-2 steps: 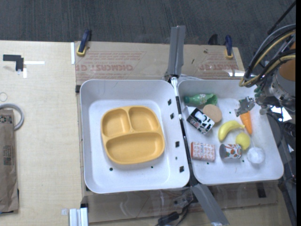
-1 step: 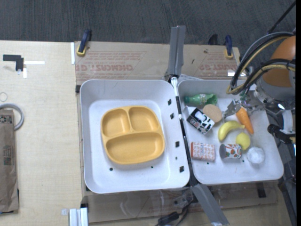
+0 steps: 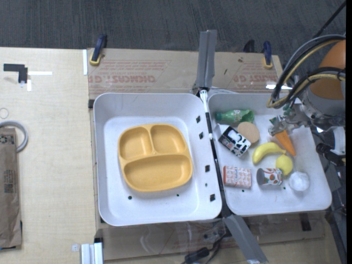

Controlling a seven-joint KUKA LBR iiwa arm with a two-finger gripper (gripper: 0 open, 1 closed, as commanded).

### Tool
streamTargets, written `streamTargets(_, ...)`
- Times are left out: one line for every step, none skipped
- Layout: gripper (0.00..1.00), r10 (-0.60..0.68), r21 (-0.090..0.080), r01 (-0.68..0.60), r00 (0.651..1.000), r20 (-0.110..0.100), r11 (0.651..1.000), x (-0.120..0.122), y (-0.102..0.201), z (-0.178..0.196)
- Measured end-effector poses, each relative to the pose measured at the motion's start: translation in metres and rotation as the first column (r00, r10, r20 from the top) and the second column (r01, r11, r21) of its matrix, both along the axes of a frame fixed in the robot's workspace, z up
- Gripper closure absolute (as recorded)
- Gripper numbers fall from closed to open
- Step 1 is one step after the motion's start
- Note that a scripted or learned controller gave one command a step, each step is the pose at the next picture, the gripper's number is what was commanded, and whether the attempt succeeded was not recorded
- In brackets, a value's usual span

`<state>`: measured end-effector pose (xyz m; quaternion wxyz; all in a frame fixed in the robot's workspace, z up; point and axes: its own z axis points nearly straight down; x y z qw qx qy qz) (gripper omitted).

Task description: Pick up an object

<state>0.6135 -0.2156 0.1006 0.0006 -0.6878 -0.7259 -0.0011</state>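
Foil cup [image 3: 269,176] and ball [image 3: 300,181] sit lowest in frame, nearest me, at the right bin's [image 3: 242,205] front. Gripper [image 3: 283,124] is at the bin's back right, low over the carrot [image 3: 284,141]; can't tell its spread from here. From the tool: carrot at 6 o'clock, just beside or touching, long axis running 11 to 5. Banana [image 3: 267,150] next, at 7, lemon [image 3: 284,164] at 6 beyond it. Farther, at 9: cookie [image 3: 248,132], cow box [image 3: 235,141], green bag [image 3: 234,116]. Red box [image 3: 237,176] at 7. Left bin [image 3: 104,147] has the yellow plate [image 3: 155,157]. I'd guess carrot is the target; nothing gripped that I can see.
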Motion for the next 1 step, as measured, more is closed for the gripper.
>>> streamTargets(1.0, -0.027, -0.005, 0.027, 1.0, 0.001, 1.0, 0.0206, 0.0078, -0.0084)
